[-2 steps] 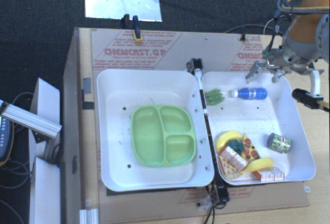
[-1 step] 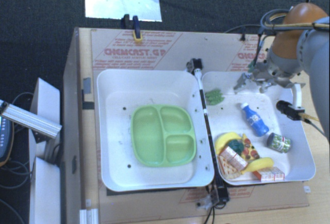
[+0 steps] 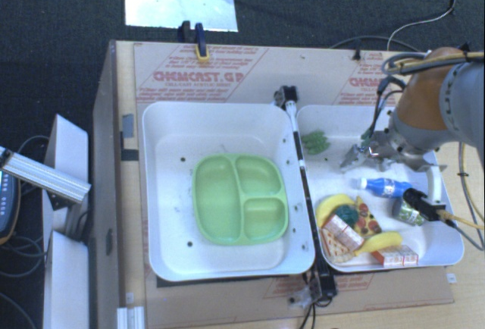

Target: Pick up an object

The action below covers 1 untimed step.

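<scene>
One blue-and-white bottle (image 3: 385, 186) lying flat in the right bin (image 3: 455, 248), near the gripper (image 3: 358, 157), its grip indiscernible.

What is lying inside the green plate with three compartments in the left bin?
The green plate shows nothing lying in any of its three compartments; only bare green surface shows. It rests flat on the left bin's floor, so the floor beneath it is covered.

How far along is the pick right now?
Done: the gripper is down inside the right bin, beside the green item. In hand: nothing visibly between its fingers. Left: the blue bottle, bananas and other items remain lying in the bin.
</scene>
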Each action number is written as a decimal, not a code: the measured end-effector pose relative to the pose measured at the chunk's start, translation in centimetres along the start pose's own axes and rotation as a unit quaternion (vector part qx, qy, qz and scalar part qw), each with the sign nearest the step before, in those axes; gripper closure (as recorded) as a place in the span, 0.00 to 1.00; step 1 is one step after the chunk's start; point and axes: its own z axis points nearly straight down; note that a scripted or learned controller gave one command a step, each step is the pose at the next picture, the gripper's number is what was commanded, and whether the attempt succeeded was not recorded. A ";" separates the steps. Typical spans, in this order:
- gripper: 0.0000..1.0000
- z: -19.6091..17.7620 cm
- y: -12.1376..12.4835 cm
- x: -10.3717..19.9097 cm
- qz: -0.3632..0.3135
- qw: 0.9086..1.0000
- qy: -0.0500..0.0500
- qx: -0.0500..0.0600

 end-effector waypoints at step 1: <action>0.00 0.0 -5.1 -0.5 0.000 1.000 0.000 -0.001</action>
